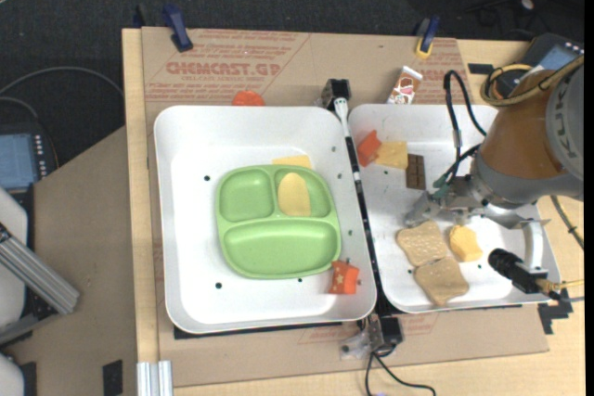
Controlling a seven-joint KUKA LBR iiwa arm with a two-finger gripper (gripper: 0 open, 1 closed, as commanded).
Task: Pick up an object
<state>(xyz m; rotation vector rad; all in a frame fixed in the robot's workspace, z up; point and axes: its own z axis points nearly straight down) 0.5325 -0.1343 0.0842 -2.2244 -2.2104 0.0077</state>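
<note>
So, arm: the grey arm (557, 134) with its orange band (520, 139) comes in from the right of the camera view and bends down over the right bin (501, 297), wrist low above the bin floor
Gripper: the gripper (436, 204) sits at the left end of the wrist, pointing down and leftward into the middle of the right bin; its metal parts blur into the cables, so whether the jaws are spread or closed I cannot tell, and nothing can be made out between them
Cracker: a tan cracker (424, 242) lies just below the jaws on the bin floor, close to them; touching or not, I cannot tell
Second cracker: another tan piece (442, 279) lies further below the jaws, touching the first cracker's lower edge
Yellow chunk: a small yellow piece (464, 244) lies below and to the right of the jaws, just beside the first cracker
Brown bar: a dark brown piece (415, 172) lies above and left of the jaws, near them
Cheese slice: a pale yellow slice (393, 154) lies beyond the brown bar, further up and left
Red piece: a red-orange piece (368, 146) touches the cheese slice's left side
Left bin: the left bin (186, 144) lies well to the left of the jaws and holds a green divided plate (278, 246) with a yellow item (294, 193) in its upper right compartment
Orange toy: a small orange thing (344, 277) rests at the plate's lower right corner, left and below the jaws
</note>
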